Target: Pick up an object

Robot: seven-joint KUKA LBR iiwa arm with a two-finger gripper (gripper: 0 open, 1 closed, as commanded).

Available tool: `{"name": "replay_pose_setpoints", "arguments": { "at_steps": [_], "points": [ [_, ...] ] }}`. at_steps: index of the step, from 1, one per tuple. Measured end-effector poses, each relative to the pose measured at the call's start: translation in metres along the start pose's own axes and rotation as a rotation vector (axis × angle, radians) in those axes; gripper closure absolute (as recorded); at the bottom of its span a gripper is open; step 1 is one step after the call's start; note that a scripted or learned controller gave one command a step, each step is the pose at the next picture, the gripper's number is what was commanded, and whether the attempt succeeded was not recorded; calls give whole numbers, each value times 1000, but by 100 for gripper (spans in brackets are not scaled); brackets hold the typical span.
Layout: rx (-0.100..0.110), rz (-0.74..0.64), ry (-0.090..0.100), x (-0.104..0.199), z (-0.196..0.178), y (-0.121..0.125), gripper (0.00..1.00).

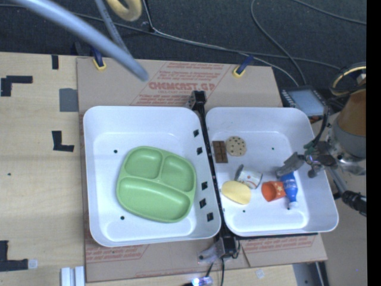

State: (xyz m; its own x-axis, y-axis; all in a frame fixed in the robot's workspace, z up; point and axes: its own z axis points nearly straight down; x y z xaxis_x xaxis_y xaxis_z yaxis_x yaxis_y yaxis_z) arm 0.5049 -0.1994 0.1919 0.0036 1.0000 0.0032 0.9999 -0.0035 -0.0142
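Right bin (262, 115): blue tube (290, 189), long axis running near-far
End effector (300, 162): just above tube's far end, fingers spread, gripping nothing

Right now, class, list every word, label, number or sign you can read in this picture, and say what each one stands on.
"CHEMCAST GP": red print on the brown cardboard sheet under the bins, readable only roughly.
Smaller red lines above and below it: too blurred to read.
Red print on the cardboard's front edge, below the left bin: too small to read.
Blue tube in the right bin: any label too blurred to read.
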Motion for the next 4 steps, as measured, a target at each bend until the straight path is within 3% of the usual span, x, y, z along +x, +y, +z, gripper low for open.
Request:
{"name": "replay_pose_setpoints", "arguments": {
  "at_steps": [1,3,4],
  "points": [
    [-13,-4,-3,0,-7,3,0],
    [-8,-4,-2,-16,92,-3,0],
    [-15,-5,-5,-16,107,-2,0]
  ]
}}
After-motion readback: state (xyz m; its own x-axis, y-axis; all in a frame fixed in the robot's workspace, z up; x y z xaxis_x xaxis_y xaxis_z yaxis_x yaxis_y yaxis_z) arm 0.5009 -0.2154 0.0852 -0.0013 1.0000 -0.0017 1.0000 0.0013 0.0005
